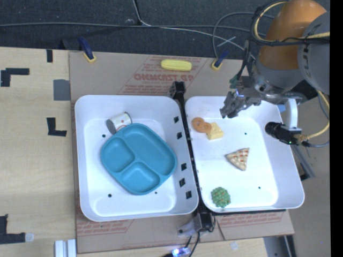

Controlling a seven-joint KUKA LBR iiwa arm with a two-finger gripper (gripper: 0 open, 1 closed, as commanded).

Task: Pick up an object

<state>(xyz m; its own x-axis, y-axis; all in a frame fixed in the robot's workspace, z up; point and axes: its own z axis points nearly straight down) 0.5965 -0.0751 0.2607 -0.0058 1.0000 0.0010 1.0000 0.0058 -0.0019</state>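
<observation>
The gripper [231,110] is hanging over the far part of the right bin [278,159], its dark fingers [229,111] pointing down and toward the view's left; whether they are apart or together cannot be told from this angle, and nothing is showing between them. Just beside the tips, toward the view's lower left, a pale cheese block [215,131] is lying touching an orange ring-shaped pretzel [200,125]; being nearest, this pair is probably the intended object. The block is lying flat, its long axis running from the view's upper left to lower right. Nearer the camera, a pizza slice [238,158] is resting flat with its tip pointing to the view's left, and a green broccoli piece [220,196] is sitting by the near wall. In the left bin [86,159], a blue divided tray [138,158] is lying at a tilt beside a tipped white cup [119,122]. A yellow banana [176,65] is lying on the cardboard [107,74] beyond both bins.
</observation>
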